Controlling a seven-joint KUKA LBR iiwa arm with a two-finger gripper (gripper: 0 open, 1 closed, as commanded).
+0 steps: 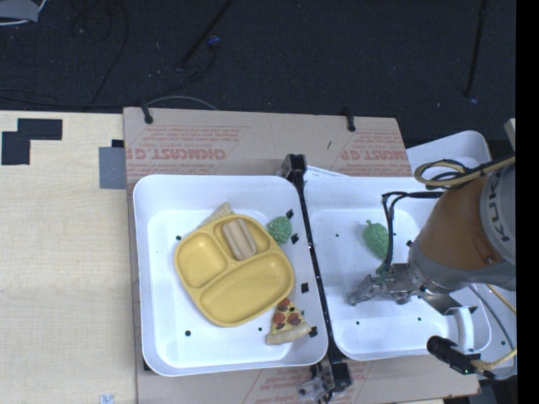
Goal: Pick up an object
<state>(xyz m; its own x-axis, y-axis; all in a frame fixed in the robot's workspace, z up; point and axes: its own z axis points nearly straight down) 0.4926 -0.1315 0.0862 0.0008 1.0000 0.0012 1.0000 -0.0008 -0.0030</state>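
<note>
My gripper [367, 291] is low over the floor of the right bin [354, 343], left of the arm's orange band, pointing toward the bin's left wall. A green toy vegetable [376, 238] lies in the right bin just above and slightly right of the gripper, apart from it. In the left bin [156, 310] a yellow divided plate [240, 289] holds a tan bread-like piece [241, 237] in its upper compartment. A small green broccoli [280, 228] sits by the plate's upper right edge, and a pizza slice [286, 324] lies at its lower right.
A black divider [308, 251] runs between the two bins. Cables [438, 175] loop over the arm at the right. Cardboard [253, 146] lies under the bins, and a wooden bench top [59, 268] extends to the left.
</note>
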